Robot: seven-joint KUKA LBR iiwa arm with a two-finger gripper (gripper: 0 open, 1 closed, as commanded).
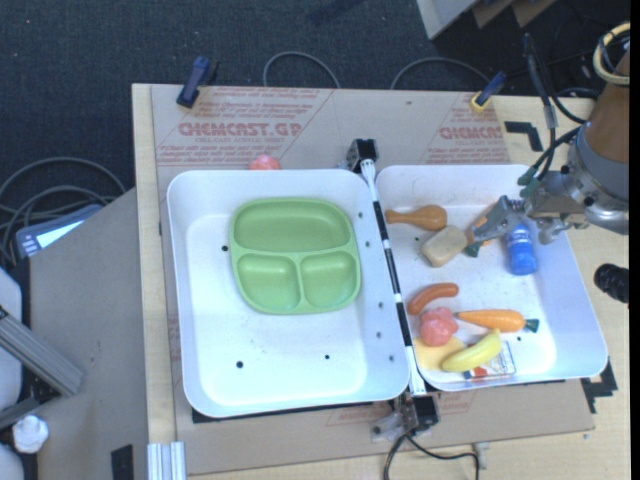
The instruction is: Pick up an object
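Reaching in from the right over the right bin [590,313], grey arm [605,163] angled low with wrist turned leftward, end effector [487,226] poised at the bin's upper middle; impossible to tell whether fingers stand apart or together. Just left of the end effector, nearly touching its tip, a tan block [443,246] tilted slightly. Above and left of that, a brown drumstick-shaped toy [420,216] lying with long axis roughly horizontal, thin end pointing left. Just right and below the end effector, a blue bottle [520,249] with long axis near vertical in view. Well below: a red sausage [432,295] slanting up to the right, a pink ball-like fruit [438,326], an orange carrot [492,319] lying horizontal with tip leftward, a yellow banana [473,353] slanting up-right. Far left, in the left bin [200,368], a green divided plate [296,255]. Both bins on the table [160,128].
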